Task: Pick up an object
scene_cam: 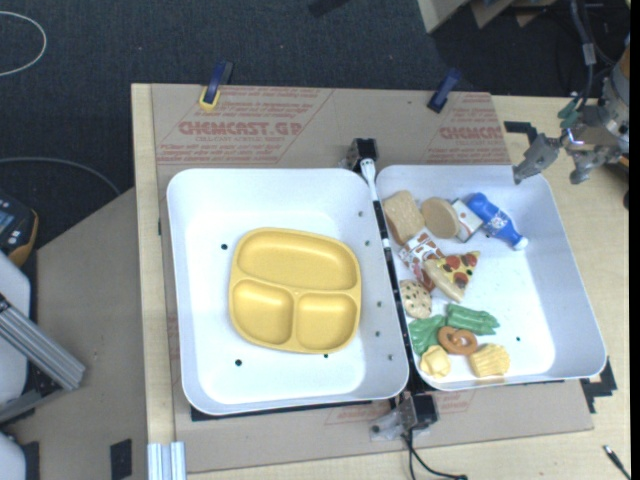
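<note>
Above the right bin's (560, 268) far corner, your gripper (555, 160) is hanging with fingers spread wide, holding nothing. The toy foods (445, 268) are crowding that bin's left side, so a descent risks clipping neighbours and closing on none.

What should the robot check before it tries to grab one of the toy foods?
1. End effector above the right bin: ok, it sits over the bin's far right corner.
2. End effector holding nothing: ok, nothing shows between its fingers.
3. Toys there to grab: ok, a blue bottle, a pizza slice and other toy foods lie in the right bin.
4. Easy target: ok, the blue bottle lies nearest, apart from the crowded pile.
5. Left bin: ok, the yellow tray in it is out of the way.
6. Lined up over a toy: not ok, it is off to the side.
</note>
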Motion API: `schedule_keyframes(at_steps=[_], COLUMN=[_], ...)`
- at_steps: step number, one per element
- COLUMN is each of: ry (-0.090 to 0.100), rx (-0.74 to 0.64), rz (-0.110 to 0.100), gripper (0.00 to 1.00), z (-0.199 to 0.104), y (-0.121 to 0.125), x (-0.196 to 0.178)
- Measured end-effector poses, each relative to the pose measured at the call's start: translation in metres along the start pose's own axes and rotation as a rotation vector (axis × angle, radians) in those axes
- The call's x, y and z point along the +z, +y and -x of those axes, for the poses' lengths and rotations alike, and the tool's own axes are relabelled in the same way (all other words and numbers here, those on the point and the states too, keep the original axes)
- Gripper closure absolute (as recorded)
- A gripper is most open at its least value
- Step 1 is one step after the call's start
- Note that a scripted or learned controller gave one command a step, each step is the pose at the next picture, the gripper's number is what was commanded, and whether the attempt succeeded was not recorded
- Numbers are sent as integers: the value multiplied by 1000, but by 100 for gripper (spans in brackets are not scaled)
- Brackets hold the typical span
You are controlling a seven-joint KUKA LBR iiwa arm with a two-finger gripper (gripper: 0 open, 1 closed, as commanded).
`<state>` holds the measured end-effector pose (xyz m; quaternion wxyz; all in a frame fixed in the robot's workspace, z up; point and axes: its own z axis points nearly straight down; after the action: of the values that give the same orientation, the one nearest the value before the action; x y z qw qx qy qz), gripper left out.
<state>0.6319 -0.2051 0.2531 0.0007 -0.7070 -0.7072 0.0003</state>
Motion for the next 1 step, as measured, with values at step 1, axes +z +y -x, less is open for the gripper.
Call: schedule_keyframes(at_steps=[1], ry=[1], rx=[1], rz=[-5], gripper=[0], z=[8], y=[-5], x=[50])
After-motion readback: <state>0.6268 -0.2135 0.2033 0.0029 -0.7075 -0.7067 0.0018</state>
